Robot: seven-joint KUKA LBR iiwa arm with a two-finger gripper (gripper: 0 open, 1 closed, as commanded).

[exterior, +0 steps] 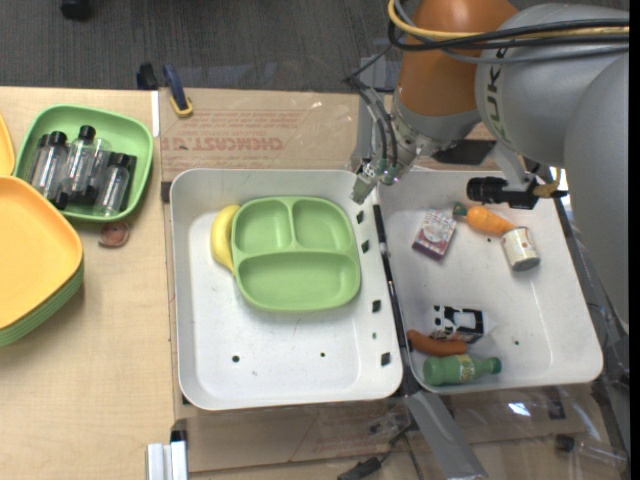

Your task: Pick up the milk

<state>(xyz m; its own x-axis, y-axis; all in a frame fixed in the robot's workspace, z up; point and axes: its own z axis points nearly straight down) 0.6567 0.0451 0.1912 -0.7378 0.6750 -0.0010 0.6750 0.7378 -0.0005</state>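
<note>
There are two white bins side by side, and the milk (458, 320) is in the right bin (560, 353), near the front edge. I think the small black and white box with cow spots is the milk. It seems to lie on its side, so its wide face looks up. A red sausage (438, 343) sits just beside it at the front, maybe touching it, and a green bottle (460, 369) lies just past that, by the bin wall. This makes the milk a bit crowded on that side, so a grab from above may bump the sausage. Farther back in the same bin are a pink box (435, 234), a carrot (489, 220) and a can (520, 249), well apart from the milk. The left bin (280, 368) has a green plate (296, 254) with a yellow thing (221, 236) tucked beside it. The gripper (366, 183) hangs at the back, by the wall between the two bins, well apart from the milk. It is too small and dark to tell if it is open or closed, and I see nothing held in it
</note>
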